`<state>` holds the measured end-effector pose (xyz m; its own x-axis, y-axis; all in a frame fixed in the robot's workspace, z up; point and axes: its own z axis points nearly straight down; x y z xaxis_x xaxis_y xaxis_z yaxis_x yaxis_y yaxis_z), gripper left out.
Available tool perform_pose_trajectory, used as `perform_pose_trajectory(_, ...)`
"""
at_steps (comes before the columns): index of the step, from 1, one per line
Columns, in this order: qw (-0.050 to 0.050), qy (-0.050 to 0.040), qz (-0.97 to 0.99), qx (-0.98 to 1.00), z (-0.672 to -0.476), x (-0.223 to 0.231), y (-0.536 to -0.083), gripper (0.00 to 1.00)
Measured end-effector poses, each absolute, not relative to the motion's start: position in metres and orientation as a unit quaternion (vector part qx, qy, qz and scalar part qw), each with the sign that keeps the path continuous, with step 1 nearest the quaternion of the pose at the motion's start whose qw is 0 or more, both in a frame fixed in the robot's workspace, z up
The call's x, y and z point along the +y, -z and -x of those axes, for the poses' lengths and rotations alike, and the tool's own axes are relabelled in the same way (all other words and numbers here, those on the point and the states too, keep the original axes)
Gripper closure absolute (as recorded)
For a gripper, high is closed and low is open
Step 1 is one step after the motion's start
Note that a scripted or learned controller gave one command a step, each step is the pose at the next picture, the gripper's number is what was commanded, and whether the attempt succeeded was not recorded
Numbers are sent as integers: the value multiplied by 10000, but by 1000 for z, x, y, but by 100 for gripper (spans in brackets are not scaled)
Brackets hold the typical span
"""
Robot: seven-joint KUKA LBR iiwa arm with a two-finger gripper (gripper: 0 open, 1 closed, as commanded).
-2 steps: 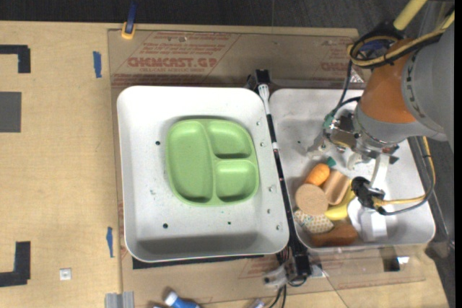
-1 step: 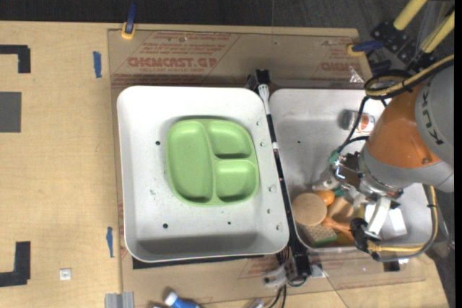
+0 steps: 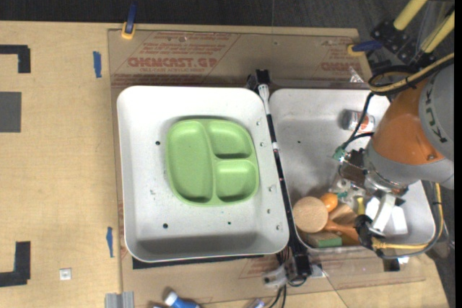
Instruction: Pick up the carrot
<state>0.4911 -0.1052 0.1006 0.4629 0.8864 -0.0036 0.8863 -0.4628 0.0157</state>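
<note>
The carrot [image 3: 343, 229], an orange tapered piece, lies near the front edge of the right bin [image 3: 303, 126]. It rests beside a tan wooden disc [image 3: 310, 214] and a small round orange thing [image 3: 330, 201]. My gripper [image 3: 354, 197] hangs low over this cluster, just above and right of the carrot, with the arm's orange band behind it. The gripper body covers part of the carrot's right end. I cannot see anything held between the fingers.
The left bin [image 3: 137, 155] holds a green divided plate [image 3: 212, 160]. A flat green piece [image 3: 328, 242] lies at the right bin's front wall below the carrot. A small grey metal thing [image 3: 351, 117] sits at the right bin's back.
</note>
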Motion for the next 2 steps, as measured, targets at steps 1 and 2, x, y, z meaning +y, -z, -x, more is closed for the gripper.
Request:
perform_pose_trajectory(1,73,-38,-8236,5671,-484,-100,-92,100)
perform_pose_trajectory(2,80,-78,-8776,4792,-485,-97,-92,100)
